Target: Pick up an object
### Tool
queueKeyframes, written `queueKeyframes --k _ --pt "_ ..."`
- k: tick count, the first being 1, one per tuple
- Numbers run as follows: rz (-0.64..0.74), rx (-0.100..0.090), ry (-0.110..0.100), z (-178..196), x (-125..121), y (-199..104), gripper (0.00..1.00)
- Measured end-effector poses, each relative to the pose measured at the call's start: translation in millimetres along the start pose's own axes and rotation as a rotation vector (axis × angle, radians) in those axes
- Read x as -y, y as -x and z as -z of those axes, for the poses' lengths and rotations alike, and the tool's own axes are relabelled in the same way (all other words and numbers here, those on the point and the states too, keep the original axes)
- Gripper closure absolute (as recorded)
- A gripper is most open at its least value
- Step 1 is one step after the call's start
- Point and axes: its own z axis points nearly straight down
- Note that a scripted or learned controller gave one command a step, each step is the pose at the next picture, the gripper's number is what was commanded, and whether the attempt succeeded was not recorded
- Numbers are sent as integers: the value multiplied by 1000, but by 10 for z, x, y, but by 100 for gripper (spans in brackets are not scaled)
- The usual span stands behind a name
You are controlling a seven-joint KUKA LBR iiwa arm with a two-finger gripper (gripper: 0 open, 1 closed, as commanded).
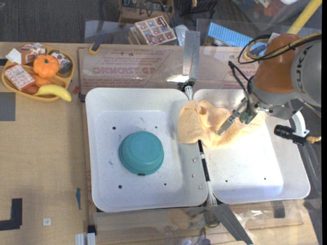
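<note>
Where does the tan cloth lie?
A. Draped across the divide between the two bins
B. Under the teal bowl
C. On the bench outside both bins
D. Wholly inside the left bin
A: the tan cloth straddles the rims where the left bin meets the right bin.

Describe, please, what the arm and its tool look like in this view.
The arm is grey with a rounded orange band above the wrist. Black cables loop around that band. The tool is slim and dark with a greenish part by the wrist.
</note>
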Motion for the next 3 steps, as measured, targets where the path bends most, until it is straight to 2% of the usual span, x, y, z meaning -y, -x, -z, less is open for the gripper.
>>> queueKeyframes --k 1,2,3 --pt "79 -6 -6 -120 189 -20 0" --pt "76 1 1 10 177 6 100" --pt "-246 -6 -11 837 -515 -611 100"
